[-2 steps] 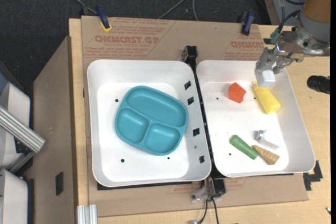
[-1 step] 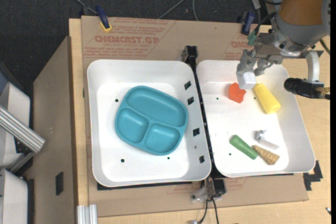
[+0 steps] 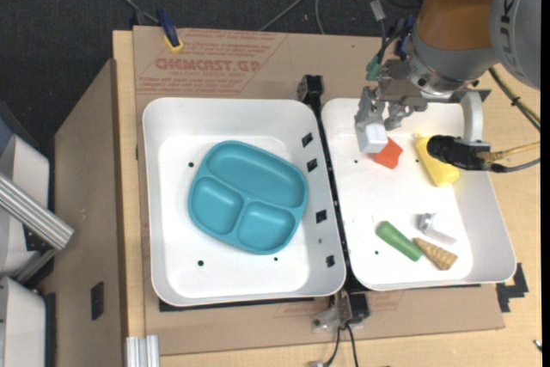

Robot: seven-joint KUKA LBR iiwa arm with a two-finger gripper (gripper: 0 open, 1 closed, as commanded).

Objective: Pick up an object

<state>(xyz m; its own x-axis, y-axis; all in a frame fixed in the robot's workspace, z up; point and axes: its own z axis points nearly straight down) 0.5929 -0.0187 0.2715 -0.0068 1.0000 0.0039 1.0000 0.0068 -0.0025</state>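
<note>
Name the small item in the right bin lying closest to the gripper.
The orange block, right beside the gripper; the yellow piece, green piece and cone lie farther off.

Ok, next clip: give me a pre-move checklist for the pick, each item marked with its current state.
1. Gripper over the right bin: ok.
2. Orange block right beside the gripper: ok.
3. Anything held between the fingers: cannot tell.
4. Yellow object apart from the orange block: ok.
5. Green piece and cone apart from each other: not ok, they touch.
6. Blue tray lying in the left bin, out of the way: ok.
</note>
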